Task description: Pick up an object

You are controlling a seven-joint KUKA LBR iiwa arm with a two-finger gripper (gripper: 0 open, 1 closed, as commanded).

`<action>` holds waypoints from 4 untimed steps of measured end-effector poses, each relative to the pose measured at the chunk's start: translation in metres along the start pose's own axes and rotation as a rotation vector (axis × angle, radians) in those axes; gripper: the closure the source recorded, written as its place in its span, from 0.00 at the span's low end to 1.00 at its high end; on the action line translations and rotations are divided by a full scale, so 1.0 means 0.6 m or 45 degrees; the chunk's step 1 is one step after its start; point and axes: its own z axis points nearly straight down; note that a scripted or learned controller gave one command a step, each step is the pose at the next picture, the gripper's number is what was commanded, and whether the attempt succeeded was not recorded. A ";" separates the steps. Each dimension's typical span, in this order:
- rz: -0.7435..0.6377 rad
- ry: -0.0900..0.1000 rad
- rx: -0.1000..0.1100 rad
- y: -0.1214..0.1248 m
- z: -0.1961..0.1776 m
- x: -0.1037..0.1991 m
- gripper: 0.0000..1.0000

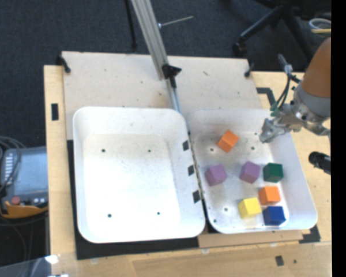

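Several small blocks lie in the right bin (297,172): an orange block (228,141) near its middle, two purple blocks (215,175) (250,171), a dark green block (273,171), a second orange block (270,194), a yellow block (249,207) and a blue block (274,215). My gripper (267,133) hangs over the bin's upper right part, to the right of the first orange block and apart from it. Nothing shows between its fingers.
The left bin (89,154) sits beside the right one, with black clips along their shared edge. A slanted aluminium post (153,33) rises from the back of the bench (121,77). An office chair base stands on the floor at the top right.
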 end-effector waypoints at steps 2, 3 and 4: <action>-0.006 0.007 0.009 -0.033 -0.041 0.175 1.00; -0.005 0.005 0.012 -0.035 -0.025 0.262 1.00; -0.006 0.006 0.010 -0.032 -0.025 0.346 1.00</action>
